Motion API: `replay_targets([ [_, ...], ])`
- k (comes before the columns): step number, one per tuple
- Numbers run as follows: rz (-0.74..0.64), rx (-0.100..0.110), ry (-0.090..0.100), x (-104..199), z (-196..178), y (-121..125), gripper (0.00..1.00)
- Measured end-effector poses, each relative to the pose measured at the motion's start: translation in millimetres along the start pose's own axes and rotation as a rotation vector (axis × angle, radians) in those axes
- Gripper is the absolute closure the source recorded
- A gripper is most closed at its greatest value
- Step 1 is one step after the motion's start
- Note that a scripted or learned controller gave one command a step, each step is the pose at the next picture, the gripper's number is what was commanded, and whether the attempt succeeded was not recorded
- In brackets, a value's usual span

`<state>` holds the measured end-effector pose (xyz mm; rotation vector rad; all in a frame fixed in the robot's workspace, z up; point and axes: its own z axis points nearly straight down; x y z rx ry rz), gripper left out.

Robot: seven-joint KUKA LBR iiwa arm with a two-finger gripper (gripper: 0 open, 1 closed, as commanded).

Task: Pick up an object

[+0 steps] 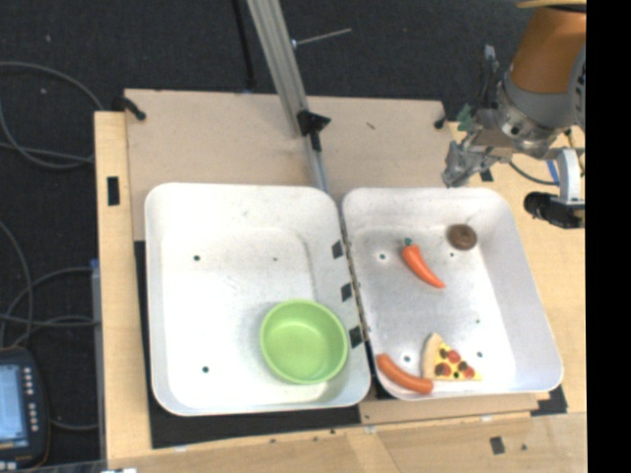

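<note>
Carrot [423, 265]: lies loose in the right bin [513, 294], near a brown disc [461, 236].
Gripper [463, 166]: hangs over the bin's far rim, nothing held; whether the jaws are spread cannot be told.
Risk: the slim, slanted carrot may be nudged aside if it is approached off-centre.
Neighbours: pizza slice [450, 360] and sausage [403, 373] are crowded at the near wall, where a grasp is hindered.

This looks like a robotics lab: a plain plywood tabletop [246, 126] on a dark floor, loose black cables [39, 67] trailing at the left, an aluminium camera mast [281, 57] bolted upright, a control pendant [20, 402] at the corner, and an industrial arm [547, 47] reaching in.
</note>
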<state>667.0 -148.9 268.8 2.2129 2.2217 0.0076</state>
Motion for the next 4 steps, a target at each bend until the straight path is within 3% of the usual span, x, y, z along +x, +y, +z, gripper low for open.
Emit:
replay_targets([
  [3, -0.002, 0.008, 0.001, 146.6, 19.1, -12.9, 1.00],
  [4, -0.003, 0.007, 0.001, 198.4, 30.1, -7.1, 1.00],
])
